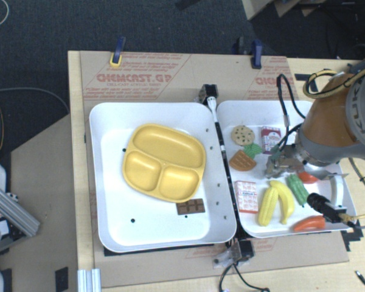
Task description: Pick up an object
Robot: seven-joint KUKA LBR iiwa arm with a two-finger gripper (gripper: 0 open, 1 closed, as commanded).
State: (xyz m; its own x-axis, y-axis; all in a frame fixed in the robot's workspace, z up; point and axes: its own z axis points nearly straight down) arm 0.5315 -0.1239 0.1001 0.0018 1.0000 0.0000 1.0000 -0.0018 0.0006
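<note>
My gripper [278,164] hangs just above the bananas [276,202]; they lie immediately below it, long axis running away from me. Grip state: cannot tell.

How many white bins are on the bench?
2. The left shallow white bin holds a yellow divided plate and a brown chocolate bar. The right shallow white bin holds toy food, beneath the arm.

plate [164,162] in left bin [103,181], bananas [275,202] in right bin [231,117]
</note>
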